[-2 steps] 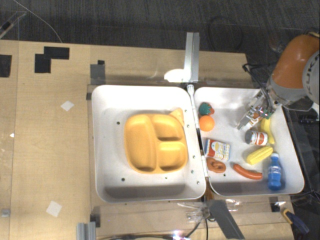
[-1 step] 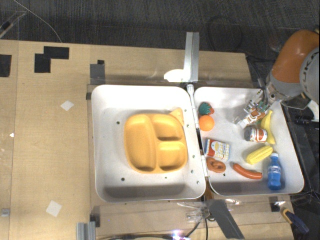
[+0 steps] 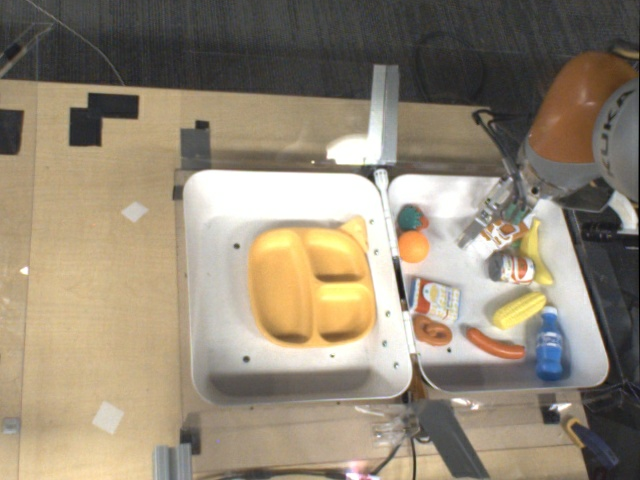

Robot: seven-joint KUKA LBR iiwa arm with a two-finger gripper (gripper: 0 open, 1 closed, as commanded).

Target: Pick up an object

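The end effector hangs low over the right bin's far end; whether it is released or clenched I cannot tell. From the left: the left bin on the desk carries a yellow divided tray. The right bin holds a green ball, an orange ball, a snack packet, a pretzel, a sausage, corn, a small can, a banana and a blue bottle. The step looks like the approach to a grasp, probably on the can or banana just beside the tool. Next calls for settling squarely over one item, then closing and lifting.
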